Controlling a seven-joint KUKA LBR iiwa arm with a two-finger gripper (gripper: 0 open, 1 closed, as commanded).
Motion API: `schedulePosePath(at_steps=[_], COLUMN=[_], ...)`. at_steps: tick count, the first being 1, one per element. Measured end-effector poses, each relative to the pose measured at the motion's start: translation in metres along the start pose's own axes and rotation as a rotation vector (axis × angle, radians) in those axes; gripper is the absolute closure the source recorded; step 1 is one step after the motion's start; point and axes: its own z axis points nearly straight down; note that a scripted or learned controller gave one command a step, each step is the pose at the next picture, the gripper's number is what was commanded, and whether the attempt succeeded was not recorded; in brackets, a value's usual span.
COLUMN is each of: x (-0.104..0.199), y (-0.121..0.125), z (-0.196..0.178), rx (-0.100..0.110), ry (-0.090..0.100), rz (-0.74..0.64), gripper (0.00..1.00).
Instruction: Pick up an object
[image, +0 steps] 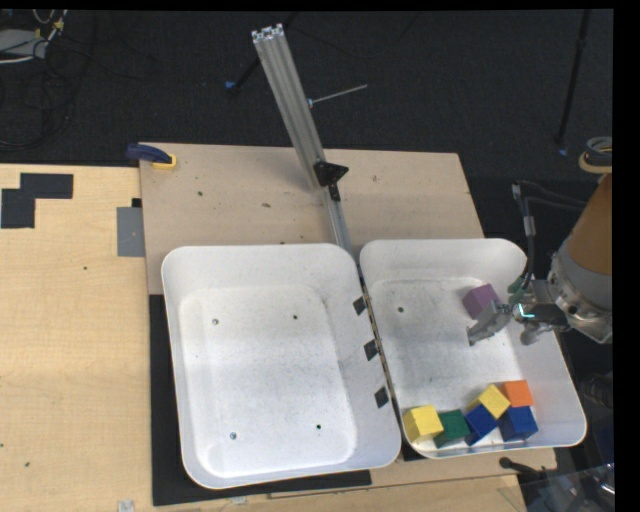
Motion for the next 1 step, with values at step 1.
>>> schedulePosePath(at_steps=[1], x=[-0.0010], y=[0.0006], z=[-0.0021], rx=[-0.005], ry=[-0.001], rz=[0.003], gripper=[0.00])
